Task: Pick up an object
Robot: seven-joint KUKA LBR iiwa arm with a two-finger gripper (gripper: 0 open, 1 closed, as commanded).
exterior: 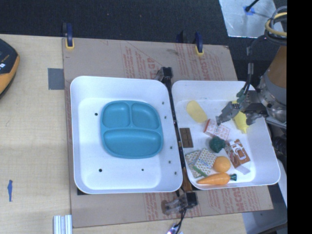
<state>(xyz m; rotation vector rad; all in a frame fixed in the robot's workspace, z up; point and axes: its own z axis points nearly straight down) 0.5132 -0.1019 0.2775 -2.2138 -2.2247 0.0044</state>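
Grey gripper (pixel 228 115) w/ fingers apart above red-white packet (pixel 215 128).

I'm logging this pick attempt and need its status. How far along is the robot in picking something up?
Done: the arm has reached into the right bin, with the gripper low over the small red-and-white packet. In hand: nothing visibly between its fingers. Left: closing on an item and lifting it. The orange, carrot and yellow piece lie in the bin; the blue tray sits in the left bin.

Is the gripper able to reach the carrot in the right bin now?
Probably yes: the carrot lies uncovered at the near edge of the right bin, and the gripper hangs over the same bin.
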